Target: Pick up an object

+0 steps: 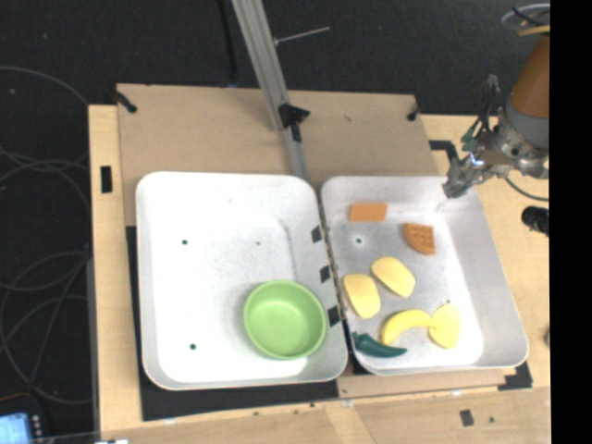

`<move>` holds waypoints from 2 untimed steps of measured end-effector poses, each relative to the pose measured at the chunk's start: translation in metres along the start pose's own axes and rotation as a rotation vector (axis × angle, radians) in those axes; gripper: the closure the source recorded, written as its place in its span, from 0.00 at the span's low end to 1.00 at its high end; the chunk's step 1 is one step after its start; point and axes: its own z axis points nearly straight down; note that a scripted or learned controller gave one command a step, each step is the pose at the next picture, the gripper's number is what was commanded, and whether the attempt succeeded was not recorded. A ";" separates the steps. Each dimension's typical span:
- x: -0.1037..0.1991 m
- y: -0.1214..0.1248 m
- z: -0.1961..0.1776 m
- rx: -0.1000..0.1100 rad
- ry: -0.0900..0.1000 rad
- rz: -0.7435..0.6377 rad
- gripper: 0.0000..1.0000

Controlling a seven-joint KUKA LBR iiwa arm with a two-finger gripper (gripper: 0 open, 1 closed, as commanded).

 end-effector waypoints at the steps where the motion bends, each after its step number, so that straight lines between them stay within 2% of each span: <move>1: -0.001 0.000 0.010 0.009 0.000 0.000 1.00; 2: 0.040 -0.024 0.007 0.009 0.001 0.000 1.00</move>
